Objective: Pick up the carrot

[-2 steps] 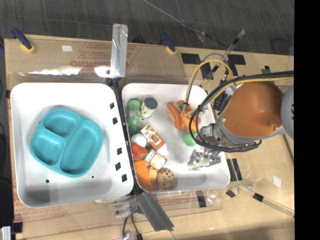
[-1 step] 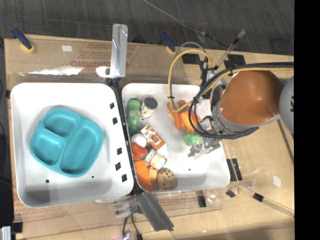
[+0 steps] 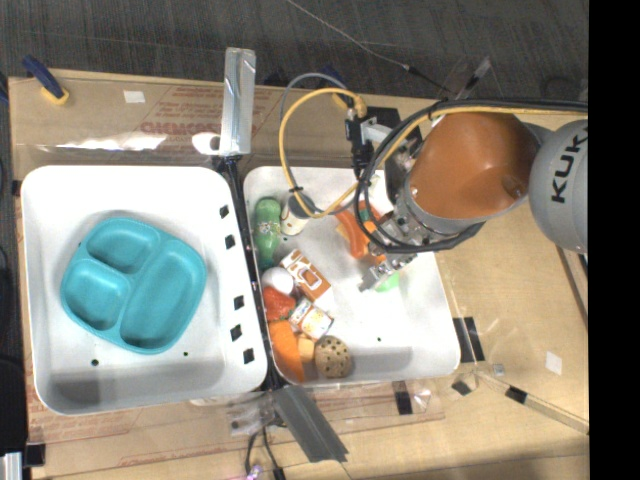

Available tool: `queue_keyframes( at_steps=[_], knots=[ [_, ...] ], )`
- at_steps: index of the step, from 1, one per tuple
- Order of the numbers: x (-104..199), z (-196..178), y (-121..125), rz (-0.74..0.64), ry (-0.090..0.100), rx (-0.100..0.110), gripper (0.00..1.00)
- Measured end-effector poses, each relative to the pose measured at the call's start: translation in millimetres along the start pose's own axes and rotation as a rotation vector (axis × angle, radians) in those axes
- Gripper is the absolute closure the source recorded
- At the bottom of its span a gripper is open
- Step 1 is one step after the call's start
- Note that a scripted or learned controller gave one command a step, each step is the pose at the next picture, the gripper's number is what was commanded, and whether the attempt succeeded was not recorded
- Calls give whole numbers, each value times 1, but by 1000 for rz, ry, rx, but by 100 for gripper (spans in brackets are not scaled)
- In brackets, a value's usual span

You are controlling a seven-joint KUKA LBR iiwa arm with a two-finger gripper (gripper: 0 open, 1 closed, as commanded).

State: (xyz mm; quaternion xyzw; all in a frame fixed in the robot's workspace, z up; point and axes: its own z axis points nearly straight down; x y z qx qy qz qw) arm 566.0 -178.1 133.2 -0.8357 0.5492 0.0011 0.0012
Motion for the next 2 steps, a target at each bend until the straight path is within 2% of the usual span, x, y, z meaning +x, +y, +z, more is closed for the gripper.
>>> queue_keyframes(
  at_steps=[1,2],
  knots=[
    [17,-68,0,-296,2,0,100],
    [-28,-12,-53,-515,-4,-6,100]
  ],
)
